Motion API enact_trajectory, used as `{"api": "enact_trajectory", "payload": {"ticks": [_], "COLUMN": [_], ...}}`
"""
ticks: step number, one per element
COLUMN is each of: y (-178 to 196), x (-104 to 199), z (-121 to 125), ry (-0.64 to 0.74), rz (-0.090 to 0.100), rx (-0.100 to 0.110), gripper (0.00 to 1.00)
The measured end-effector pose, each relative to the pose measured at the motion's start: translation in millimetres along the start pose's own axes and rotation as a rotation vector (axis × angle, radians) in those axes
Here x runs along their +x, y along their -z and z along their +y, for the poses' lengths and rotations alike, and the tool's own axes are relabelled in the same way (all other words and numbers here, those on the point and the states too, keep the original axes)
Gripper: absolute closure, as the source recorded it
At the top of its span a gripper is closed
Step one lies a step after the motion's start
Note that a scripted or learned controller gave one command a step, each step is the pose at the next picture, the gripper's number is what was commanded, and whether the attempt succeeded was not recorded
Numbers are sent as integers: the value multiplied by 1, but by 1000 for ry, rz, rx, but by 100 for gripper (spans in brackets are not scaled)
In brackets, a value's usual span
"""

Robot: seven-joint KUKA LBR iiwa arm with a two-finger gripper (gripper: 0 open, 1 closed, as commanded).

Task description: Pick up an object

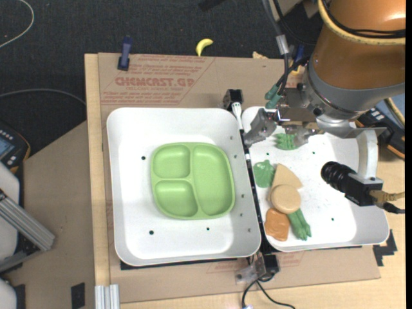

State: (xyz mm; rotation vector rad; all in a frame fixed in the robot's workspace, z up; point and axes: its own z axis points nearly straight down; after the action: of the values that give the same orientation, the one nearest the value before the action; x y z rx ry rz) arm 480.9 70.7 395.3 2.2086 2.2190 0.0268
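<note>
1. Green and frilly, the small leafy piece [286, 140] lies in the right bin [368, 232], close to its far wall, and I judge it the likeliest thing to pick
2. The tool [278, 127] hangs just above it in the camera view and a little to its left, so the piece lies slightly toward the bin's middle from the tool; I cannot tell whether they touch, nor whether the tool is open or closed
3. Its long axis seems to run across the bin, left to right, though part of it is covered
4. Nearer the camera, by the bin's left wall, a second green piece [263, 172], a tan wedge [288, 176], a tan disc [285, 199], an orange block [277, 225] and a green stalk [300, 224] crowd together
5. The left bin [125, 192] holds a green divided plate [192, 180]
6. Both bins sit on the brown board of the counter [103, 82]
</note>
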Motion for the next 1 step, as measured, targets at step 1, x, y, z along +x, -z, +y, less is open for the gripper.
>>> {"api": "enact_trajectory", "payload": {"ticks": [1], "y": [-114], "x": [-5], "z": [-5], "ry": [-7], "rz": [-6], "rx": [32], "gripper": [0]}}
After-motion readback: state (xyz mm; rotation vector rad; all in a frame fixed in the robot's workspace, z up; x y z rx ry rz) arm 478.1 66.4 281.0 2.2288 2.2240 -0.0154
